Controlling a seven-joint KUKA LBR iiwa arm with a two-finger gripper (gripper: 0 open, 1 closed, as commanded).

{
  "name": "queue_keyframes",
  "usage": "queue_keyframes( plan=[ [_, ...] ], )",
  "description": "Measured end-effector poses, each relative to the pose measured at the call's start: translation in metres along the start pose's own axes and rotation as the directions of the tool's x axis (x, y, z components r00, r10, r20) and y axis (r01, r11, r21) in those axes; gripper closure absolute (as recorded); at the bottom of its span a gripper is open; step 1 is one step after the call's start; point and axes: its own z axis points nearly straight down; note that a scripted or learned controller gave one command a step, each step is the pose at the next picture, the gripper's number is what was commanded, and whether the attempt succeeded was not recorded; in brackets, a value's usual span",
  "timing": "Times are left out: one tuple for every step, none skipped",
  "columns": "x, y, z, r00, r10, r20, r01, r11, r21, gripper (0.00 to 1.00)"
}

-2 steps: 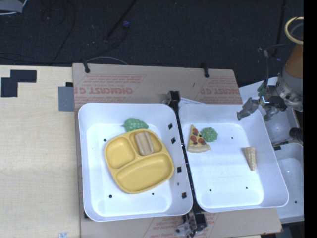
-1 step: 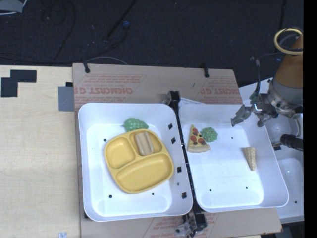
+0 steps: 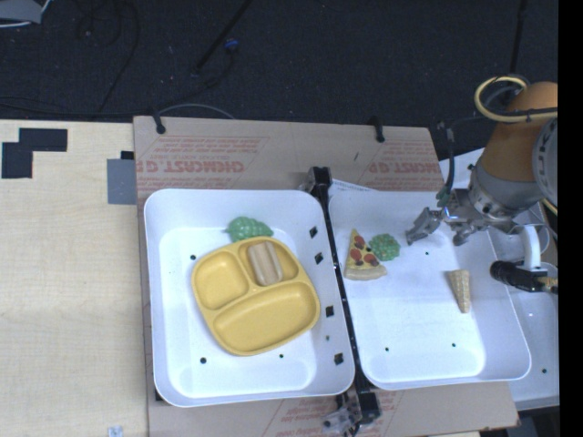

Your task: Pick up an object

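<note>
- We see the left bin (image 3: 173,353) in the lower centre-left of the frame, white and shallow, sitting on a cardboard sheet (image 3: 273,157).
- The right bin (image 3: 428,353) touches it along a black divider running down the frame centre.
- The arm (image 3: 519,153) enters from the right edge, grey with the orange band at upper right, over the right bin's upper right corner.
- A yellow divided tray (image 3: 264,321) lies tilted in the middle of the left bin, three compartments.
- The gripper (image 3: 442,228) hangs over the right bin's upper right part; we see its two fingers spread apart with nothing between them.
- A hot dog piece (image 3: 265,263) lies in the tray's upper right compartment.
- A pizza slice (image 3: 363,258) lies in the right bin's upper left, near the divider.
- A green leafy piece (image 3: 249,228) lies in the left bin, touching the tray's upper edge.
- An ice cream cone (image 3: 461,289) lies in the right bin's right half, below the gripper and apart from it.
- A small green broccoli piece (image 3: 385,246) touches the pizza slice's right side, left of the gripper.
</note>
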Motion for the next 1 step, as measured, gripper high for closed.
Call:
queue_keyframes(
  plan=[
    [0.0012, -0.0006, 0.0523, 1.000, 0.000, 0.001, 0.000, 1.000, 0.000, 0.00]
  ],
)
